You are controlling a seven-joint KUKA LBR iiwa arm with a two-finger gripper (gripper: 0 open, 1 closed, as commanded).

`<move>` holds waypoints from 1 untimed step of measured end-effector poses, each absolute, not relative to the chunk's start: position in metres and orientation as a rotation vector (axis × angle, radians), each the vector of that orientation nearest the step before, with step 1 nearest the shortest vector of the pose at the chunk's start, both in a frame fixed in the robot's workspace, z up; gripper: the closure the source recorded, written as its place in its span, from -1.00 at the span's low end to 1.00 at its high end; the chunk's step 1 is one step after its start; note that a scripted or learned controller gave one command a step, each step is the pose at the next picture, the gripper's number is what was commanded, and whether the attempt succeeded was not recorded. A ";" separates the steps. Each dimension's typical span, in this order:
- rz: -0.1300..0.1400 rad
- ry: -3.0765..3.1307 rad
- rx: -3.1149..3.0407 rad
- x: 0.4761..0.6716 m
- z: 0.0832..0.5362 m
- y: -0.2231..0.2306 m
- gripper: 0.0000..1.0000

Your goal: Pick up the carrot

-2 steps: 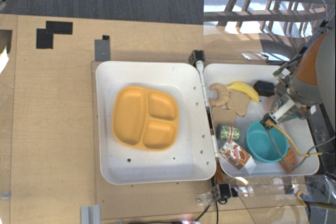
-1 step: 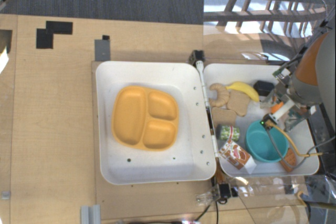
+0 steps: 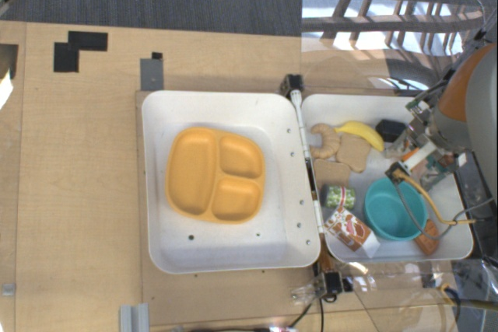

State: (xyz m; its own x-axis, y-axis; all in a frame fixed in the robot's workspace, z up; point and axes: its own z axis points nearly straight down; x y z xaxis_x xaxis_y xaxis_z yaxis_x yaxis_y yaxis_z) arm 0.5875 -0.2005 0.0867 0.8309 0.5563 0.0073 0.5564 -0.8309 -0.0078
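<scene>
Here the gripper [image 3: 406, 167] hovers above the teal bowl [image 3: 394, 210], fingers' state unclear, carrot [image 3: 428, 237] wedged beside the bowl at the bin's [image 3: 459, 249] corner.

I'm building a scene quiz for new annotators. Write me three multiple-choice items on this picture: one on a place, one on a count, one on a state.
1. Where does the carrot lie?
A. On the plate
B. In the right bin, beside the bowl
C. On the bare bench

2. How many compartments has the plate?
A. Two
B. Three
C. Five

3. How does the bowl stand?
A. Upright, open side up
B. Upside down
C. On its side

Answers:
1 B: the carrot lies in the right bin by the teal bowl.
2 B: the yellow plate shows three hollows.
3 A: the bowl's inside faces the camera.
</scene>
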 end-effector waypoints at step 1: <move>-0.003 -0.337 -3.119 0.616 0.086 -0.203 -1.00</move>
State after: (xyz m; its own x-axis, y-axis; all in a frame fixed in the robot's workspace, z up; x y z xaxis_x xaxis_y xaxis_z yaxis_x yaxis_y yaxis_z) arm 0.6165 -0.2027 0.0859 0.9769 0.2136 0.0021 0.2136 -0.9769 -0.0037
